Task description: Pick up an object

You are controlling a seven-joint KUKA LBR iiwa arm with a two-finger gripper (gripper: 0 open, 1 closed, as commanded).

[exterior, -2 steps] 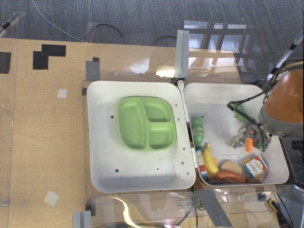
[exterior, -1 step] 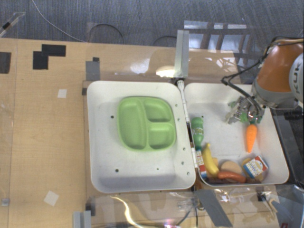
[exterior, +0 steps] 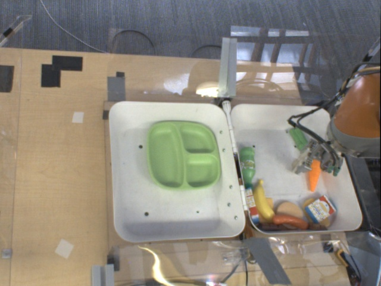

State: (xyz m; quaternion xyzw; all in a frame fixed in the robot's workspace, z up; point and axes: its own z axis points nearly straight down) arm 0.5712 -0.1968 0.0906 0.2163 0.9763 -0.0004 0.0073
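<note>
I count two white bins side by side on the bench: the left bin (exterior: 128, 219) and the right bin (exterior: 271, 124).

Left bin: one green divided tray (exterior: 181, 155), three compartments, lying flat near the bin's middle.

Right bin, items counted:
- one green bottle (exterior: 247, 165) lying against the left wall;
- one banana (exterior: 263, 200) just below the bottle;
- one red sausage (exterior: 290, 222) along the near wall, touching the banana's lower end;
- one tan bread roll (exterior: 290, 209) just above the sausage;
- one small printed carton (exterior: 319, 210) in the near right corner;
- one carrot (exterior: 314, 176), point toward the near wall;
- one green stick-shaped piece (exterior: 297, 138) further back, which I cannot identify.

The arm comes in from the right with its orange band over the right bin's edge. The gripper (exterior: 318, 159) sits low over the carrot's upper end. I cannot tell whether it is spread or pressed together, nor whether it touches the carrot.
</note>
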